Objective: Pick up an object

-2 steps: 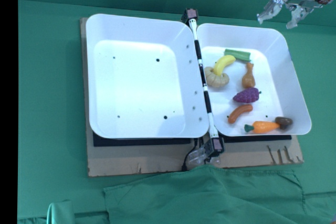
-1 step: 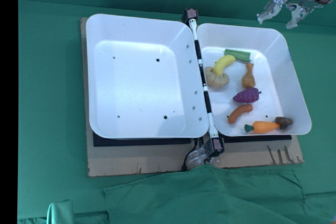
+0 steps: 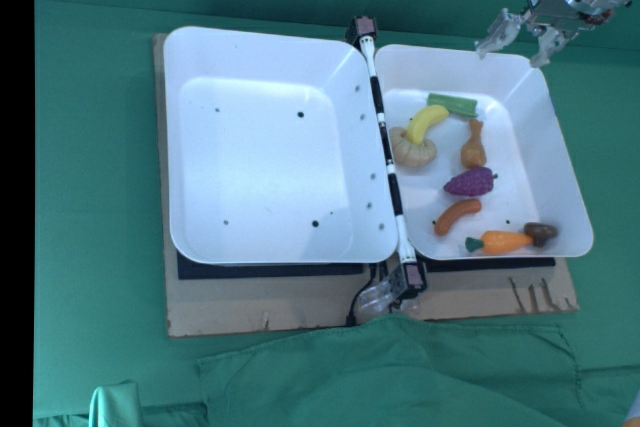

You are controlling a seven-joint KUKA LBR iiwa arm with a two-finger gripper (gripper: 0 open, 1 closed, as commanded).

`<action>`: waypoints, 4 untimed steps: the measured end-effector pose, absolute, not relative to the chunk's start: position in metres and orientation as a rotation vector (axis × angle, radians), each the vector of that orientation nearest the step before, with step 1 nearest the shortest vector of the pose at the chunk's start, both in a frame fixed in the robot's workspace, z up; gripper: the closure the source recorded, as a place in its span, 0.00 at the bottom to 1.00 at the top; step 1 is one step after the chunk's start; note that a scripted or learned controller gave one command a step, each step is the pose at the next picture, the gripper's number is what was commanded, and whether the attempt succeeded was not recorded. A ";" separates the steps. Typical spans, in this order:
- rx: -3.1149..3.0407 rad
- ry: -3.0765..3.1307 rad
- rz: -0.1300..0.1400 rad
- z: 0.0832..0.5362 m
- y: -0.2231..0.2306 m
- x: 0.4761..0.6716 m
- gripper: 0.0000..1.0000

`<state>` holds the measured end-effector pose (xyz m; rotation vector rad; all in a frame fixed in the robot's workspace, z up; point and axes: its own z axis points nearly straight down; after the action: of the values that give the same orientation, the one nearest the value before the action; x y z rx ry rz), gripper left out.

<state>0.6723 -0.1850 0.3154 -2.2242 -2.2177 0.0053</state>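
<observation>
My gripper [image 3: 520,40] hangs above the far rim of the right bin [image 3: 560,155], fingers spread open with nothing between them. Below it in that bin lie several toy foods: a green piece [image 3: 453,103], a yellow banana [image 3: 427,123], a tan garlic-like bulb [image 3: 413,151], an orange drumstick [image 3: 474,145], a purple bunch of grapes [image 3: 470,182], an orange-red sausage [image 3: 458,215], a carrot [image 3: 502,241] and a brown mushroom-like piece [image 3: 541,233].
The left bin [image 3: 200,215] shows a few dark specks on its floor. A black-and-white divider bar [image 3: 385,155] runs between the bins. Both bins rest on a cardboard sheet [image 3: 250,310] over green cloth.
</observation>
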 end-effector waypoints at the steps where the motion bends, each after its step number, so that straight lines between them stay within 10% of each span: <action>1: -2.227 -2.219 0.003 0.277 -0.185 0.672 0.00; 3: -2.227 -2.218 -0.001 0.188 -0.183 0.668 0.00; 4: -2.240 -2.226 -0.011 0.207 -0.185 0.671 1.00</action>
<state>0.6712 -0.1845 0.2065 -2.2402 -2.2263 -0.0106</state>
